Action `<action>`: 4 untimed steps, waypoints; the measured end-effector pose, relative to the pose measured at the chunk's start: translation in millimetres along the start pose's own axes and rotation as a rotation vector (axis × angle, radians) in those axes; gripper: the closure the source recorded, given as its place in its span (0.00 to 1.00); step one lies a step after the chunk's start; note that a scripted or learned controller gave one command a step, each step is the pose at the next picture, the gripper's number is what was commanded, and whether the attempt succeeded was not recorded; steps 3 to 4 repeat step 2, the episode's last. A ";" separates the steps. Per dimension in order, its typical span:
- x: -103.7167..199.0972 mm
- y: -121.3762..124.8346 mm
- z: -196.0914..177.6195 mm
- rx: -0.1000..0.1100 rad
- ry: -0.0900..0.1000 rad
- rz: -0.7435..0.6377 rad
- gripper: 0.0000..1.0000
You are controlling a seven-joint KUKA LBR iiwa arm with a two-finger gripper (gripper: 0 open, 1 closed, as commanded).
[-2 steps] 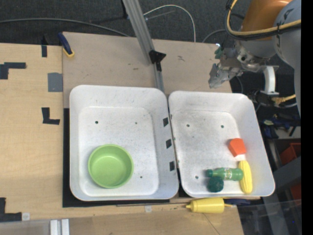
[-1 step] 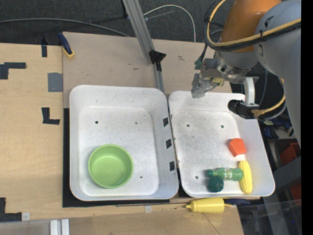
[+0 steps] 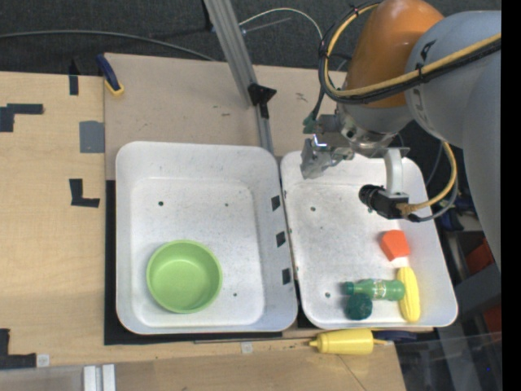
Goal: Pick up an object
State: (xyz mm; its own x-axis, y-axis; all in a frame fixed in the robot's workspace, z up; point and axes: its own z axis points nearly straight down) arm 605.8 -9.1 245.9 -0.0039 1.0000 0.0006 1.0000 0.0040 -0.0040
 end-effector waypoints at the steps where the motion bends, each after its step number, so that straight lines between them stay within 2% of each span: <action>1: 54.2 -21.8 13.7 0.001 0.000 -0.002 1.00; 2: 99.0 -43.0 7.6 0.000 0.001 -0.003 1.00; 4: 99.0 -43.0 7.6 0.000 0.001 -0.003 1.00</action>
